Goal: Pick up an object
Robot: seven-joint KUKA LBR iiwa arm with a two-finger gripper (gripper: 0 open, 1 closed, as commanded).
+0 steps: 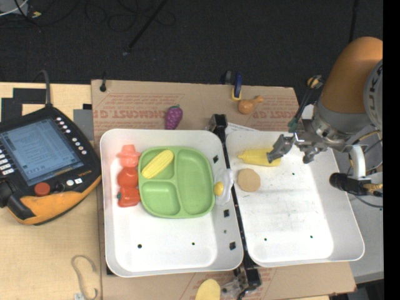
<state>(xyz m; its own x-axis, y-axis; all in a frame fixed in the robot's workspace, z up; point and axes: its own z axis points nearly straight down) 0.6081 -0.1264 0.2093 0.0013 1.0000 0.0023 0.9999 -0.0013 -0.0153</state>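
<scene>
Partly hiding a yellow banana (pixel 253 157), the gripper (pixel 294 147) hangs with fingers spread.

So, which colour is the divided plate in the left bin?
The divided plate is light green, clear in the camera view; a yellow corn cob lies in one compartment.

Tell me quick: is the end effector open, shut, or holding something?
End effector: open, holding nothing; one fingertip sits at the yellow banana in the right bin.
</scene>
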